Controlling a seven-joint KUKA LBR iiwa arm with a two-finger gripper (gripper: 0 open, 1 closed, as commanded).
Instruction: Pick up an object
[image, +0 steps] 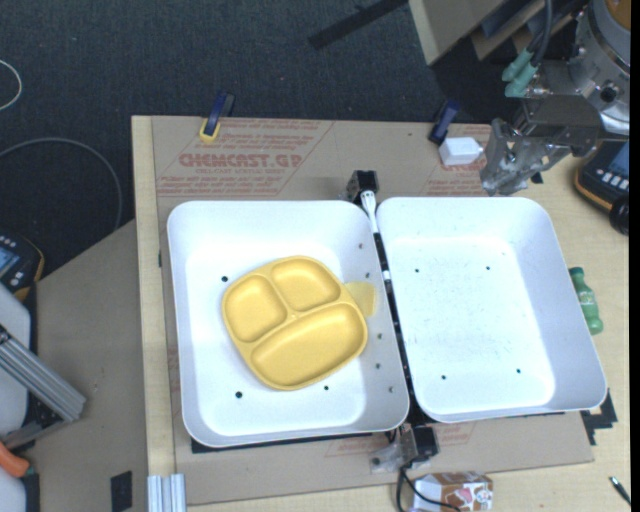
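Observation:
A yellow divided plate (293, 321) with three compartments lies in the left white bin (200, 400), right of its middle. A small pale yellow piece (361, 297) pokes out from under the plate's right edge. My gripper (506, 178) hangs at the upper right, just beyond the far rim of the right white bin (480, 300), far from the plate. Nothing shows between its fingers.
A white block (461, 151) and a blue clamp (443, 124) sit on the cardboard behind the right bin. A yellow-tipped clamp (213, 118) is at the back left. A green object (586, 300) lies beside the right bin's right rim.

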